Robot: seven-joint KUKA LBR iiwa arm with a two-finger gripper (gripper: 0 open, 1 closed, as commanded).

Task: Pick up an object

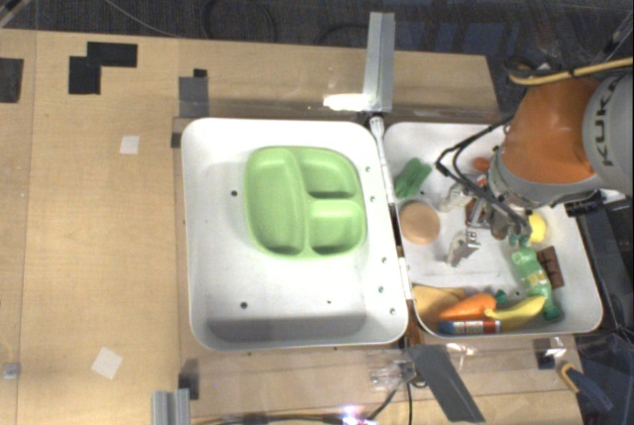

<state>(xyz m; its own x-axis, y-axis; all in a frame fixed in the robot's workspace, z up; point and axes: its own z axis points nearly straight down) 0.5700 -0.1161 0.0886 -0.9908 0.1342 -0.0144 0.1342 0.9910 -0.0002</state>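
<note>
Camera view, right bin (pixel 421 141): your gripper (pixel 462 250) hangs mid-bin, right of centre frame; whether its pincer is apart or together you cannot tell. Nearest item: tan round object (pixel 419 223), just left of it, likely light, hard, smooth; take it across its widest part. Lower edge: orange carrot (pixel 474 305), yellow banana (pixel 522 310), probably plastic.

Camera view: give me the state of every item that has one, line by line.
Green divided plate: upright in the left bin, compartments bare.
Hand: low over the right bin, above bare floor; nothing seen between its parts.
Tan round object: resting by the bin divider, untouched.
Green block: lying tilted near the right bin's back left.
Carrot: lying in the front pile.
Banana: lying beside the carrot.
</note>
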